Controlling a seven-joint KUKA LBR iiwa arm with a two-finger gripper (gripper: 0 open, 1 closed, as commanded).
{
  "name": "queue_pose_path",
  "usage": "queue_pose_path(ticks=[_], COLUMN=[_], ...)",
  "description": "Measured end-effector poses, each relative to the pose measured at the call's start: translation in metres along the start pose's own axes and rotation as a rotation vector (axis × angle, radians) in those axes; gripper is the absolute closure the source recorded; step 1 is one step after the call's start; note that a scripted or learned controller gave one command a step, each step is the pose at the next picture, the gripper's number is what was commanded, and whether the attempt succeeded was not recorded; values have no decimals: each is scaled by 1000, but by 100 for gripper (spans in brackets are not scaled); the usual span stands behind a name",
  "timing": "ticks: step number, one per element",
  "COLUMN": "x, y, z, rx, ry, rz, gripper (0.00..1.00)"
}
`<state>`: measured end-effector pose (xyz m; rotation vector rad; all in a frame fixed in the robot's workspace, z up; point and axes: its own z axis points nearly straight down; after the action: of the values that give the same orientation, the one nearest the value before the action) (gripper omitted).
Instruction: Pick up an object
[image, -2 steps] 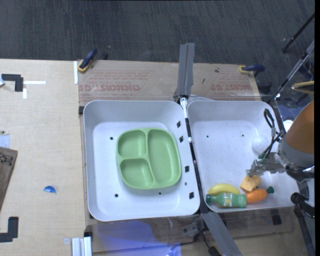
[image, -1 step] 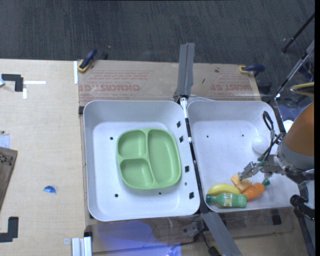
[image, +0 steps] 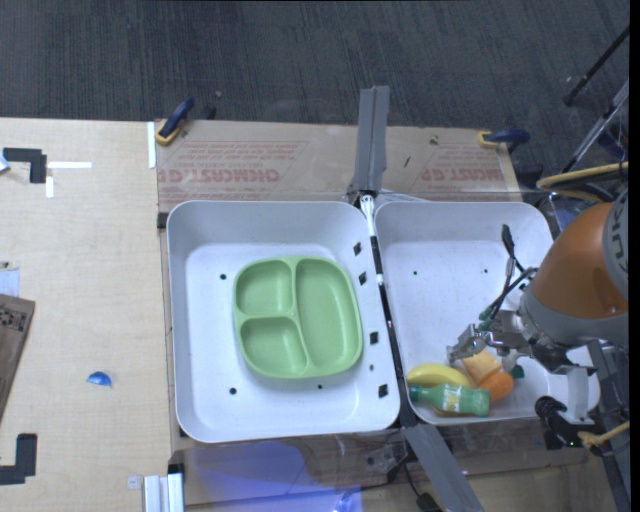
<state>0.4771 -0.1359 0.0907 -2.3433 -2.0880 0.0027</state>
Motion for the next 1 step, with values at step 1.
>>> queue_pose_path(ticks=[1], x=[-27], y=[3], z=[-6], rx=[0], ry=[-1], rz=[106], gripper=[0])
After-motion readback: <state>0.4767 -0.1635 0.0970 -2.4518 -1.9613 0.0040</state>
